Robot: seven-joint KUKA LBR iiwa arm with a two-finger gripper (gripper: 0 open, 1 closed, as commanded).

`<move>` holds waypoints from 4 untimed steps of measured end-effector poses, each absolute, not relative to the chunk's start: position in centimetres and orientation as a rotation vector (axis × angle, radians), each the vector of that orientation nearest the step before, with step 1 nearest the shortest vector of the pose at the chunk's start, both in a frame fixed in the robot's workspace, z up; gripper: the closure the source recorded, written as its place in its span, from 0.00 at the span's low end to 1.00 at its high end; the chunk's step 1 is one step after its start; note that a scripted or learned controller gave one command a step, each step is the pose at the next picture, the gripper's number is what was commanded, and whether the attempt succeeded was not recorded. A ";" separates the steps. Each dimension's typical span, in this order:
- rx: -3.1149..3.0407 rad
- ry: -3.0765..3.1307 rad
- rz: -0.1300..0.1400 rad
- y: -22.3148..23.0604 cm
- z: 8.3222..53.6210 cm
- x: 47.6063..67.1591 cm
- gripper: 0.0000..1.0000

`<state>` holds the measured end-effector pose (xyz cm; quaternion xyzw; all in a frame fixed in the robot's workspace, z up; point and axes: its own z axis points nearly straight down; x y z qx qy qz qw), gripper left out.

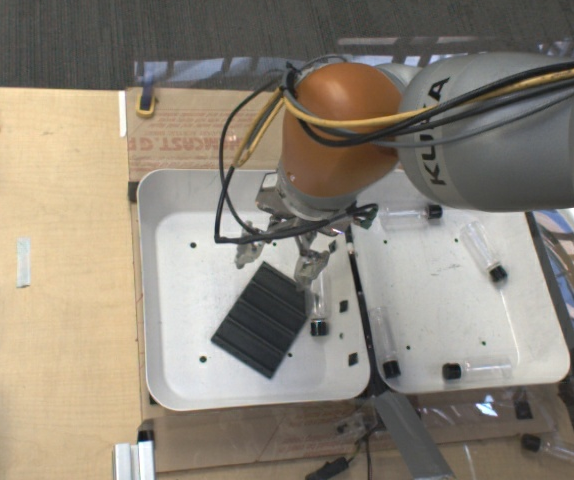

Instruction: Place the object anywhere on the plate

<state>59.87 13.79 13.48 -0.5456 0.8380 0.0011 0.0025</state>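
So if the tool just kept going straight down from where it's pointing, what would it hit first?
Probably the upper edge of the black ribbed plate lying in the left bin; the tool hangs just above it, though depth is hard to judge.

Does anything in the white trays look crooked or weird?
The black ribbed slab lies crooked in the left bin, turned at a slant to the bin's walls. The tool hangs right above its upper corner. The task speaks of a plate, but the slab rests on the bin floor.
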 end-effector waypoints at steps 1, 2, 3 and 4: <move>-2.110 2.320 0.004 18.4 15.7 63.3 0.00; -1.575 2.712 0.004 18.7 14.7 65.2 0.00; -0.903 3.002 0.003 20.7 17.3 66.0 0.00; 0.027 3.139 0.001 22.8 12.4 66.0 0.00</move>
